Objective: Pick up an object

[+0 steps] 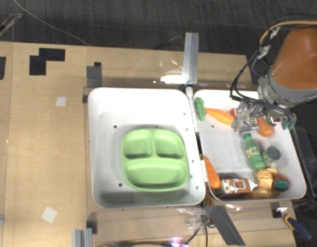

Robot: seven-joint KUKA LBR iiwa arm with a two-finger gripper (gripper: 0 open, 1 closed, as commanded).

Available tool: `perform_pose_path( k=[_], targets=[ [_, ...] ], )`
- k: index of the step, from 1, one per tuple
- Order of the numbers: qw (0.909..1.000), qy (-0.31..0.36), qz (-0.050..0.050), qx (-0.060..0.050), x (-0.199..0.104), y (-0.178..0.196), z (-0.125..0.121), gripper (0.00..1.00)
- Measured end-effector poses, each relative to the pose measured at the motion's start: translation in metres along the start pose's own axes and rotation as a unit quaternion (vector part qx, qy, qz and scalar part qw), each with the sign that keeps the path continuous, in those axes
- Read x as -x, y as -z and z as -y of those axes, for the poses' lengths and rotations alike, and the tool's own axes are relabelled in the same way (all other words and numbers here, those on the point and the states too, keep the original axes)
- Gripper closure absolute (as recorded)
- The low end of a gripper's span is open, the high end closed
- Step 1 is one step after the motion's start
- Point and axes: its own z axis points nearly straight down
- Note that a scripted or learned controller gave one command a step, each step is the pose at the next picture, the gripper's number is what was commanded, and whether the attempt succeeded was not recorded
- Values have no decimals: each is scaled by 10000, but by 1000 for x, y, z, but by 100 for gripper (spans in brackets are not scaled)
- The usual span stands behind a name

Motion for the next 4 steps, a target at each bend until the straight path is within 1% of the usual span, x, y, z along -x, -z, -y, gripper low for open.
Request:
perform_pose_path(
  k=[1,2,4],
  targets=[
    [9999,-138,-69,-2,13,-10,43,100],
    [9980,622,-52,15,75,7,14,100],
    [9980,628,66,-4,81,35,13,100]
  ],
)
